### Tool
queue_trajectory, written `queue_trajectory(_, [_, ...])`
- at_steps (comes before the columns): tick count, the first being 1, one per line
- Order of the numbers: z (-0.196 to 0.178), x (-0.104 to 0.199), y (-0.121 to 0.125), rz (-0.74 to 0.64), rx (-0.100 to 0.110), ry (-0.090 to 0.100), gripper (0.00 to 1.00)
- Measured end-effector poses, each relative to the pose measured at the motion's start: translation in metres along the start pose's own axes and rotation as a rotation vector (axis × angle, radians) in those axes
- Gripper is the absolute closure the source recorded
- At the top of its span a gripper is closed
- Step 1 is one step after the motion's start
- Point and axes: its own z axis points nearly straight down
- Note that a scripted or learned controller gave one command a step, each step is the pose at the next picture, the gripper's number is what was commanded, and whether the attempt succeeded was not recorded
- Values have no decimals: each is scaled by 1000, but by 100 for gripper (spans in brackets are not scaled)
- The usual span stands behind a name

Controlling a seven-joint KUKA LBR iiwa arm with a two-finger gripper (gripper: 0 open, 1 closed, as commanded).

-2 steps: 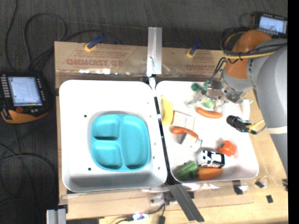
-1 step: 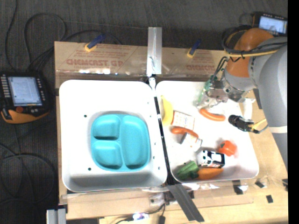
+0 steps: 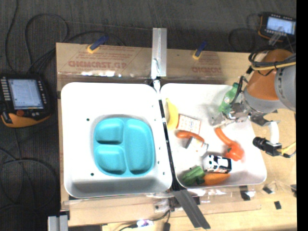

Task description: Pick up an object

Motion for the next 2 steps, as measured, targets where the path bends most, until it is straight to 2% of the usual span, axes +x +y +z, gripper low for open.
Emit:
queue_trajectory(1, [-2, -5, -72, -193, -3, -2, 100])
queue_trajectory(2, [-102, -7, -27, -269, 13, 8, 100])
